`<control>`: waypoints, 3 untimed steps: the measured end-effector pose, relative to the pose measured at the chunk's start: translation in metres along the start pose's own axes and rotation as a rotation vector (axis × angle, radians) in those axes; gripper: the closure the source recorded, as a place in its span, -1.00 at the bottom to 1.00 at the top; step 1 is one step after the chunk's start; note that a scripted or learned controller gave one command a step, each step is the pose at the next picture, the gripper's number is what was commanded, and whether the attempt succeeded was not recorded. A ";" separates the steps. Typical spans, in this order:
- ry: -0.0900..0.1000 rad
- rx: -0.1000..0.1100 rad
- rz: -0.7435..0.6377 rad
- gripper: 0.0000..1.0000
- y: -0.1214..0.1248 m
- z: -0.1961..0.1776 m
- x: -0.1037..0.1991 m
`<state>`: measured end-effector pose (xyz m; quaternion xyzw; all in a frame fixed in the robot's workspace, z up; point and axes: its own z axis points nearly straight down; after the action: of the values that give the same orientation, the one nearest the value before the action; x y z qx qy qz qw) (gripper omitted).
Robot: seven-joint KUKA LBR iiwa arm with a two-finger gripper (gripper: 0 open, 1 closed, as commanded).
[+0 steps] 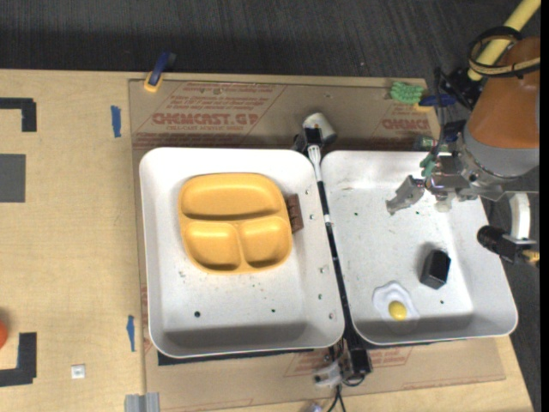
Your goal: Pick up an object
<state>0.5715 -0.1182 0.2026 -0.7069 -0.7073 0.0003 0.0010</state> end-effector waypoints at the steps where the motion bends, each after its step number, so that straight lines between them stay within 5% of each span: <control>1: -0.002 -0.002 0.109 -1.00 -0.062 0.106 -0.048; 2: -0.001 -0.004 0.085 -1.00 -0.018 0.117 -0.041; 3: 0.000 -0.006 0.086 1.00 -0.017 0.107 -0.041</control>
<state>0.5545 -0.1592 0.0953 -0.7367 -0.6762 -0.0016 -0.0012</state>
